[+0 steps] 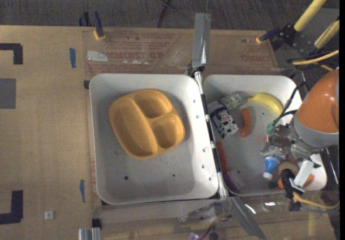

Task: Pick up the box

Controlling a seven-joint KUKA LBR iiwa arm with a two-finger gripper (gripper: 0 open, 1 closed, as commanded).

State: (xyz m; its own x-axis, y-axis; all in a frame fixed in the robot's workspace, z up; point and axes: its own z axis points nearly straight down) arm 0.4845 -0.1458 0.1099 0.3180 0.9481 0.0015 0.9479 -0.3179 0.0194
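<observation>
The box is small and white with dark print. It lies in the right bin, close to the bin's left wall. The arm's orange band and grey wrist hang over the bin's right side. Below them my gripper sits low among the clutter, well to the right of the box and apart from it. Nothing of the box is between its fingers.
An orange divided plate lies in the left bin. The right bin also holds a banana, an orange sausage-shaped piece, a blue-and-white bottle, a red stick and a purple item.
</observation>
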